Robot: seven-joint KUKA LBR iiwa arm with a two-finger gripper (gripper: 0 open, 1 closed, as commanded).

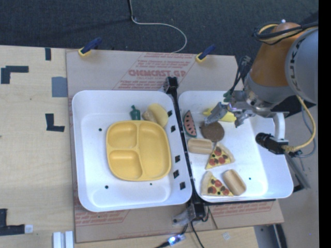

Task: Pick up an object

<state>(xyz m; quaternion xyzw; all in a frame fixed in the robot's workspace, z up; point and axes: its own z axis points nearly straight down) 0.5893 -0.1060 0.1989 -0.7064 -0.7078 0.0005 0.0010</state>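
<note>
My gripper [228, 115] hangs low over the far part of the right bin [261, 164]. Its two grey fingers [214, 115] stand spread apart, so it is open. A small yellow piece [209, 111] lies under and between them; I cannot tell whether they touch it. Just in front lies a brown round patty [212, 132]. Nearer the bin's left wall are a watermelon slice [190, 123] and a tan bread roll [200, 146]. Two pizza slices [220, 156] [212, 185] and a hot dog [234, 182] lie toward the front.
The left bin [83, 154] holds a yellow divided plate [138, 150], a small green item [135, 112] and a pale yellow lump [156, 114]. A black divider [178, 138] runs between the bins. The arm's cables and a black fitting [269, 141] hang over the right bin's right side.
</note>
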